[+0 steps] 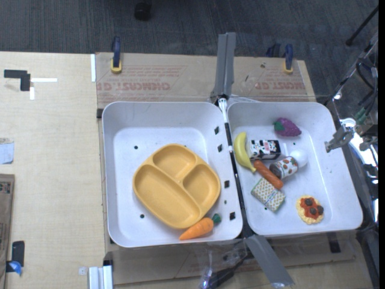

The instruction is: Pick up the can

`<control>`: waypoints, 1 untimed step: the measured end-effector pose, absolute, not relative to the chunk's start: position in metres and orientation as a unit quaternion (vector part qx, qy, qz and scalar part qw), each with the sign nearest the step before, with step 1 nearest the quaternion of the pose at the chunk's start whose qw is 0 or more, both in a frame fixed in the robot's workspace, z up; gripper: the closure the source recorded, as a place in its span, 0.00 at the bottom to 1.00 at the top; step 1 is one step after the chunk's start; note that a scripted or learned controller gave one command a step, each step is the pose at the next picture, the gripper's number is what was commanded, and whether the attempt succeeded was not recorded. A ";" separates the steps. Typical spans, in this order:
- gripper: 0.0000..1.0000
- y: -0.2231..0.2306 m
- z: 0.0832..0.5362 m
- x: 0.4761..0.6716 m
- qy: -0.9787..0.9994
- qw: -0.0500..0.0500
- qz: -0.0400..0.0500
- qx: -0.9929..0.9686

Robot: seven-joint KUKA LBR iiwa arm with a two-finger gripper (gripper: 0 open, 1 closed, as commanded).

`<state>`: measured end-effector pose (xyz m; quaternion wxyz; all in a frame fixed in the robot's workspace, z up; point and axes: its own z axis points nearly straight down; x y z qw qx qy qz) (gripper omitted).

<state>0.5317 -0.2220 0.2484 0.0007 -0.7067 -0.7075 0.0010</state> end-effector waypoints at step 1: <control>0.00 -0.144 0.101 0.520 -0.692 0.002 0.001 -0.722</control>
